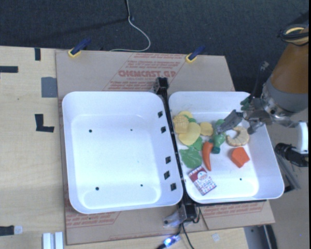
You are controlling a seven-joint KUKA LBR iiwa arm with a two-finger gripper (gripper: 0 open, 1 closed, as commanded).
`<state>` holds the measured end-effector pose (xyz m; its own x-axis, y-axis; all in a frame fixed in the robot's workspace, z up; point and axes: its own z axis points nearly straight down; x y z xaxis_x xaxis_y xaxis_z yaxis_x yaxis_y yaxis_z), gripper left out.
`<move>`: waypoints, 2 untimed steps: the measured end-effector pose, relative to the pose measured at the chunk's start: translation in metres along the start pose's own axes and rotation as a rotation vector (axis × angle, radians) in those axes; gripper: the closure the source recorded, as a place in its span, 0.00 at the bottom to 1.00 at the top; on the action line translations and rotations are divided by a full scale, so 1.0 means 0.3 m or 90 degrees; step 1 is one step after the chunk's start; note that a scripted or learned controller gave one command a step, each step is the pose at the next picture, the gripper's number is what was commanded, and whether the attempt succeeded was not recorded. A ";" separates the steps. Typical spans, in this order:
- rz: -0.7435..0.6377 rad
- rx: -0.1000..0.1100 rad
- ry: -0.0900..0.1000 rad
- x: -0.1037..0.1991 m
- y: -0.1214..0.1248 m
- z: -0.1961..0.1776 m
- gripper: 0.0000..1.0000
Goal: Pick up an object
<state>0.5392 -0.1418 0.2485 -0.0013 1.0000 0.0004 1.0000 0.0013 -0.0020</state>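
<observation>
Although the gripper is poised over the toy food in the right bin, fingers spread, nothing is gripped; the pick is judged unstarted.

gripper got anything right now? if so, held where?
Cannot tell. The gripper is low in the right bin, over the toy food beside the beige ring, but nothing is visibly caught in it.

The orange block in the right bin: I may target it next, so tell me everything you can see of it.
The orange block is a small, chunky, plain orange piece, looking like plastic or foam. It lies slightly tilted on the floor of the right bin, right of the carrot, just below a tan ring-shaped piece. It seems apart from both. The gripper is above-left of it, not touching.
</observation>
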 end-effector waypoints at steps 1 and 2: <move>-0.002 0.005 0.002 0.125 0.008 0.513 0.00; -0.001 -0.002 0.000 0.110 0.199 0.548 0.00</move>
<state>0.5985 -0.1085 0.0840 -0.0025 1.0000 0.0006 1.0000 0.0025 0.0006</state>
